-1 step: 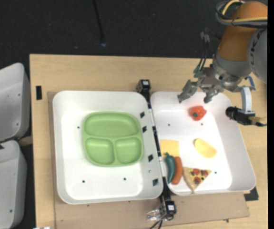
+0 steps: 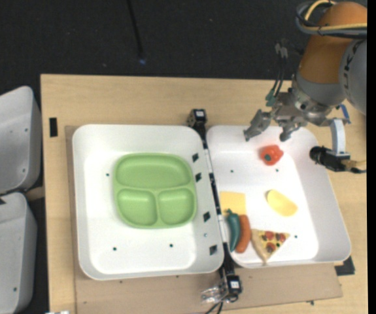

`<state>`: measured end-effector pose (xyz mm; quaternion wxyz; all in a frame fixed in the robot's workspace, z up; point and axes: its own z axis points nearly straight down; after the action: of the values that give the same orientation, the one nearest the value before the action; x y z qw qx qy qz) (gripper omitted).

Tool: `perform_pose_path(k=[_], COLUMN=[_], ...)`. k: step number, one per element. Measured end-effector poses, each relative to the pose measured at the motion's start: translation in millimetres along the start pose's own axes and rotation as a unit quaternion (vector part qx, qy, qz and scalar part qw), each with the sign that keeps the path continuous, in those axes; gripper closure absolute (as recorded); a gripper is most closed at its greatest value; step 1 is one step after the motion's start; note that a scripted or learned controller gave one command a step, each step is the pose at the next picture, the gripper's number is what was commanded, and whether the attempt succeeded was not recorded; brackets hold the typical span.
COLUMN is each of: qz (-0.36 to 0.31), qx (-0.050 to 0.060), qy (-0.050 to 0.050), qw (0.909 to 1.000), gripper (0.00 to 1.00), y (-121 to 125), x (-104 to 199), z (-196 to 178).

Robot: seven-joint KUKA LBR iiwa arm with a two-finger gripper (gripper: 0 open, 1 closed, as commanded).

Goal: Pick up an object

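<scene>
Gripper (image 2: 271,131): fingers spread wide, holding nothing, above right bin's (image 2: 325,208) far edge.
Red pepper (image 2: 271,154): likely light, smooth, rounded; grasp across its middle.

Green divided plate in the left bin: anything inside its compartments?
The green plate shows three compartments, all bare green plastic with no item in them. It lies flat on the left bin; whatever is beneath the plate is covered.
</scene>
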<state>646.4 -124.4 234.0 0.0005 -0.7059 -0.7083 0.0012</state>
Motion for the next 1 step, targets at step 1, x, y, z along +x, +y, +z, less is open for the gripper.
perform_pose_path(k=[1], qz=[0.0], qx=[0.0], qy=[0.0], qw=[1.0], gripper=[0.0], y=[7.3], x=[5.9], z=[52.6])
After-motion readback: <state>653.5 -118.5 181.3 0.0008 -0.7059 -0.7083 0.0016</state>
